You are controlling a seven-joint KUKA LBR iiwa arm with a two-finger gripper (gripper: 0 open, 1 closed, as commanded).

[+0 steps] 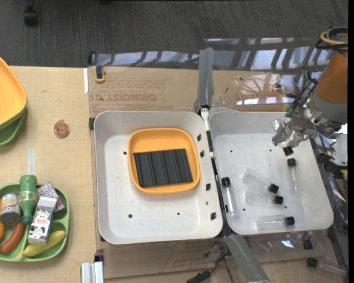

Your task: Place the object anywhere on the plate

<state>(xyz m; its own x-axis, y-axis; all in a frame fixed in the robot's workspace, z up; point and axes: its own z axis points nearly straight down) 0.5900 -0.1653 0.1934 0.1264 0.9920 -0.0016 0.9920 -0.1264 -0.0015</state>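
Dark carpet (138, 25) fills the upper frame, with a black caster (30, 15) at upper left. Below lies a tan bench (50, 99), evenly lit. Flattened cardboard (144, 91) printed with reversed lettering covers its centre. A grey metal bar (206, 77) runs vertically at upper centre.

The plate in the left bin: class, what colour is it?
Orange-yellow; the plate shows best in the camera view.

Left bin (110, 221): plate (138, 145) near centre, ridged rectangular block (163, 168) lying on it. Right bin (315, 218), touching alongside: several capped tubes (271, 221) scattered in its near half. Tool (287, 137) above right bin's far right part. Surface (61, 99) left of bins: food tray (58, 243), near corner.
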